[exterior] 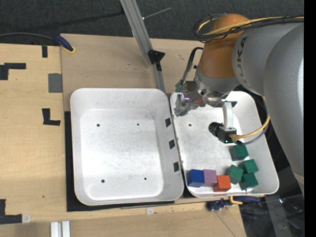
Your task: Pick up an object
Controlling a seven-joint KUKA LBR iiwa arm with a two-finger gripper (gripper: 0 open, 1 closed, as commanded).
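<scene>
Small blocks lie along the near end of the right bin (256, 110): a blue cube (196, 177), a purple one (210, 176), an orange one (223, 182) and several green blocks (239, 152) on the right side. My gripper (183, 103) hangs over the bin's far left corner, close to the wall shared with the left bin. It is well away from the blocks. I see nothing held in it.
The left bin (79, 107) stands beside the right one on a dark mat. A slanted metal bar (140, 28) runs down to the bins' far edge. A black fitting with a cable (219, 131) hangs from the wrist over the right bin's middle.
</scene>
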